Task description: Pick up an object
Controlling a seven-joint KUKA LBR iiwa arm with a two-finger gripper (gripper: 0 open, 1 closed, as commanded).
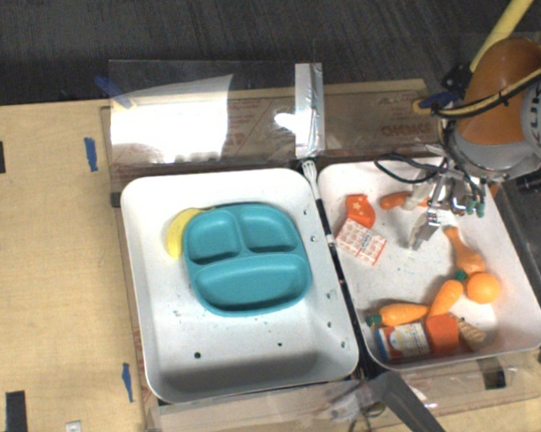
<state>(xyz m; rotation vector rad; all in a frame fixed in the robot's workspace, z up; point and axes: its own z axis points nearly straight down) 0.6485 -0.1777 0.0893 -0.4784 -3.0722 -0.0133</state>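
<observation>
Bench (43, 305) is tan board, carrying two shallow white bins side by side. Left bin (241, 359) holds a teal divided tray (246, 257) — three compartments, sitting in the upper middle of the bin. A yellow piece (175, 230) pokes out from under the tray's upper left edge, touching it.

Right bin (525, 329) has the clutter. Along its near wall: a bottle on its side with an orange cap end (420, 337), a carrot (399, 315) lying just above it and touching, another carrot (446, 296) angled up toward an orange ball (483, 288). A longer orange piece (462, 248) runs from the ball up toward the gripper. Near the bin's left wall sits a small orange box (360, 210), with a white packet with red print (360, 243) just below it, touching or nearly so. A small orange item (396, 200) lies near the far wall, between the box and the gripper.

Arm (501, 105) comes in from the upper right, orange band visible, cables looped around the wrist. Gripper (428, 225) hangs over the upper middle of the right bin — its fingers (421, 233) look slightly parted, pointing down at bare bin floor, nothing between them. Nearest things are the small orange item to its left and the longer orange piece just to its right; cannot tell if either is touched.
</observation>
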